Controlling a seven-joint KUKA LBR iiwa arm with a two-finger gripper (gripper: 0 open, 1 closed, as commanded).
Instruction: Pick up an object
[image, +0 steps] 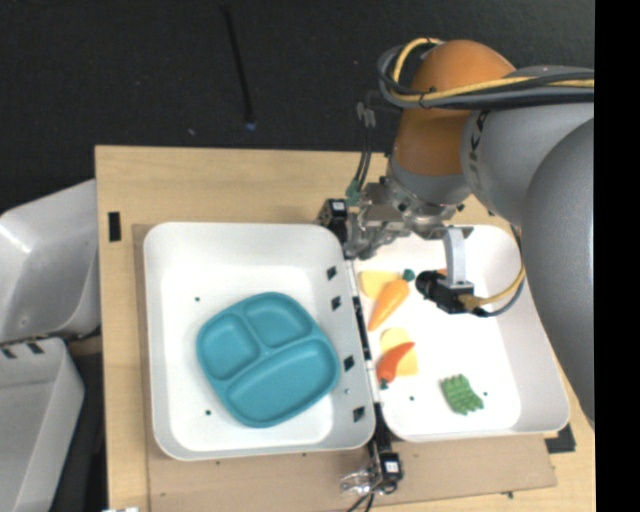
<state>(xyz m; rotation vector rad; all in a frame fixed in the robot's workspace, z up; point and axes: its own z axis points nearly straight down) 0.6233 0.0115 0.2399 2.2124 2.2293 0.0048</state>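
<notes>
Nearest to me, I see the wooden bench (120, 400) carrying two shallow white bins side by side. The left bin (170, 300) holds one teal divided plate (266, 357), lying flat and turned at an angle, with three compartments.

In the right bin (510, 390), the objects sit toward its left side. Closest to the near edge is a green ridged item (462, 394), apart from the others. Just left and farther lies a red-orange pepper-like piece (394, 358) touching a pale yellow piece (400, 340). Beyond those, an orange carrot (388, 302) with a small green tip lies at a slant, next to a yellow wedge (374, 282) close to the wall between the bins.

Farther still, the gripper (385, 235) sits over the far left corner of the right bin, near the wedge. I cannot tell the state of its fingers; no object is visible between them. The grey arm (540, 130) with its orange band (445, 110) enters from the right.
</notes>
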